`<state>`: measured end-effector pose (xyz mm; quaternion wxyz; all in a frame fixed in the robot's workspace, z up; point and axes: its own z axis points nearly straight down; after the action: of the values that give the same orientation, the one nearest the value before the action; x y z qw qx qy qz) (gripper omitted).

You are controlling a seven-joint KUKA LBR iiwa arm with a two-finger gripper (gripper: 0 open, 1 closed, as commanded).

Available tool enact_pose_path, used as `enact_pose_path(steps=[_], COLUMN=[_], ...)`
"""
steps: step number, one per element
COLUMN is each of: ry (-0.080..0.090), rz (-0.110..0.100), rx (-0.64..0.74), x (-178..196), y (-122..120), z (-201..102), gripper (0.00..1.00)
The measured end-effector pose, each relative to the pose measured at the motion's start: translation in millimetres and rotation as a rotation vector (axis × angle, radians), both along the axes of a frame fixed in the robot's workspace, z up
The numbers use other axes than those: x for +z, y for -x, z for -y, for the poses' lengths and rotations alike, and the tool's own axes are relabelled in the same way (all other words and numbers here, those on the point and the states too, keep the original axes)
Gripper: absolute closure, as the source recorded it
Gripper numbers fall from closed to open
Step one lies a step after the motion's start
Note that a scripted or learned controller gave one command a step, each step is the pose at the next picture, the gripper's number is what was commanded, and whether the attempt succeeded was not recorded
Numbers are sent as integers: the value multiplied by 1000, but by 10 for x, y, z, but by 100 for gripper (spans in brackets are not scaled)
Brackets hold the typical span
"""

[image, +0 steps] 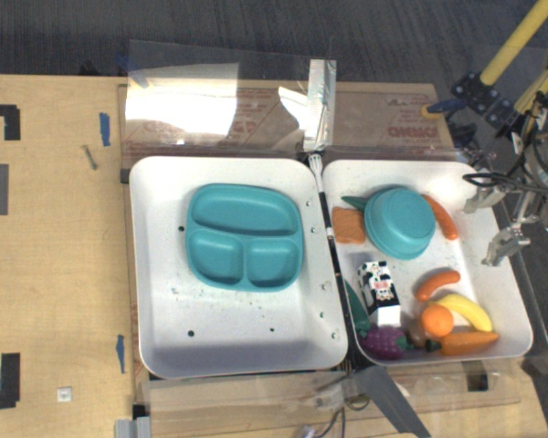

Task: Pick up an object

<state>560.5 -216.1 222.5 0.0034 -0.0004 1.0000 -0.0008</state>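
A robotics test lab is indicated rather than a home or kitchen. Two shallow white bins (155,272) are set side by side on a plywood bench (46,245), and black tape marks (5,121) are stuck near the bench's left edge. Clear plastic sheeting (219,108) is taped along the bins' far edge. Toy plastic food, such as a banana (468,311), is gathered in the right bin. Clamps and cabling (507,172) are seen at the bench's right edge, over dark carpet (256,7).
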Motion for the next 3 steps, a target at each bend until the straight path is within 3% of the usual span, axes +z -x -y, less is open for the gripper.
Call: enact_pose_path(steps=[1, 2, 3], ry=[-4, -7, -8], rz=[-10, -32, -12], rx=[-234, -177, -650], x=[-1233, -1320, -1327], y=[-261, -789, -728], z=[55, 72, -205], gripper=[0, 0, 0])
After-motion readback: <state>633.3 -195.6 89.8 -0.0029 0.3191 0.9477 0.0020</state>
